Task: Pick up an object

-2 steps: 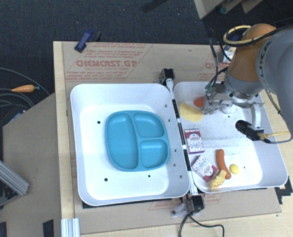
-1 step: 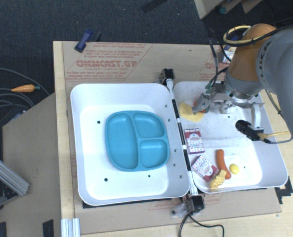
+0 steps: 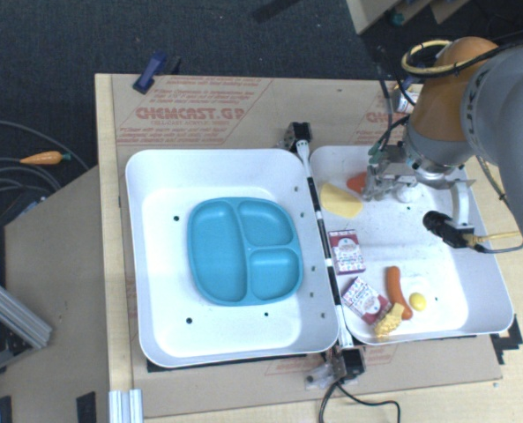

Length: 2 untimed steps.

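Note:
My gripper (image 3: 380, 185) is low over the far left part of the right bin (image 3: 481, 280), reaching down from the grey and orange arm. Right beside it lies a small red item (image 3: 357, 182), with a pale yellow wedge (image 3: 340, 201) just in front of that. I cannot see anything held. Nearer the front of the same bin lie two red and white packets (image 3: 345, 252) (image 3: 363, 296), an orange sausage-shaped piece (image 3: 396, 289), a small yellow ball (image 3: 417, 302) and a yellow corn-like piece (image 3: 385, 323).
The left bin (image 3: 155, 307) holds a blue divided plate (image 3: 243, 249). A blue clip (image 3: 153, 73) lies on the cardboard at the back left. A black part (image 3: 442, 226) of the arm hangs over the right bin.

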Tool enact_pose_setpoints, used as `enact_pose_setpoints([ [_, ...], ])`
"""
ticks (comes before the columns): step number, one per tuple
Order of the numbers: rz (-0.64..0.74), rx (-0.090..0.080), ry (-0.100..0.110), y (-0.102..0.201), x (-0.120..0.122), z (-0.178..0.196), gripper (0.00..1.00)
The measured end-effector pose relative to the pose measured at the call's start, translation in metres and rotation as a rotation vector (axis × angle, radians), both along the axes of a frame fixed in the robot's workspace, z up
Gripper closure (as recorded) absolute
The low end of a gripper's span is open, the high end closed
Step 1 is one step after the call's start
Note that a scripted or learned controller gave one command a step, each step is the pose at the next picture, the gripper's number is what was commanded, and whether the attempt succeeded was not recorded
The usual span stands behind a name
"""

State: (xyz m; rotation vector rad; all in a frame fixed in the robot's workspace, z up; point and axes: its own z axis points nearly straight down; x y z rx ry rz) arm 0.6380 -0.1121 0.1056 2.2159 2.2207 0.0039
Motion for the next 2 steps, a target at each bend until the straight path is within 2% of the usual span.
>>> enact_pose_setpoints([
  [1,0.0,0.0,0.001,0.0,0.0,0.0,0.0],
  [2,-0.001,0.001,0.004,0.014,0.029,-0.021,0.0],
])
